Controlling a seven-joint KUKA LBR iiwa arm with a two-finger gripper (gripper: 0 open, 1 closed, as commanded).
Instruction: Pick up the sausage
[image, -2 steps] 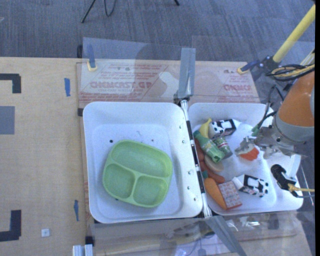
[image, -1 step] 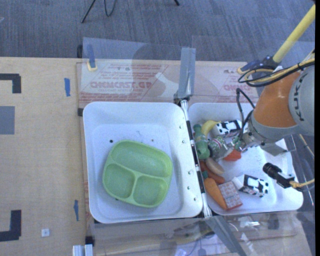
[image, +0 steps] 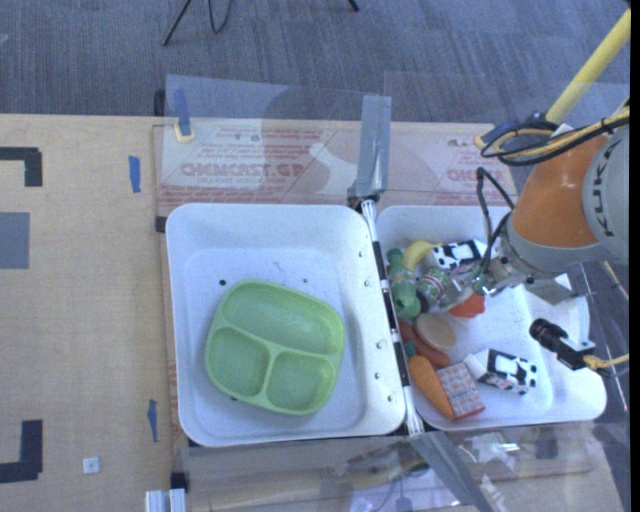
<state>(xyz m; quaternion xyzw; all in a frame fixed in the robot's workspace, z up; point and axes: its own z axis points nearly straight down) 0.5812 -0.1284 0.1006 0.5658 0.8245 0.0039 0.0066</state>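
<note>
A: Where is the gripper (image: 462, 290) now?

B: Low in the right bin (image: 570, 400), over the toy pile beside the green plate's bin (image: 190, 330). How it stands, I cannot tell.

A: And the sausage (image: 432, 355)?

B: I think it is the reddish piece lying under the tan round toy (image: 436, 329), near the divider, beside the carrot (image: 428, 385).

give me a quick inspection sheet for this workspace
surface: wooden bench bearing left bin and right bin
job's things: sausage cannot be told apart in the toy pile
clutter: green divided plate in left bin; carrot, two cow-patterned toys in right bin
grippers: gripper low over the pile
cables: black cables on the arm
surroundings: grey carpet, blue tape marks
</note>
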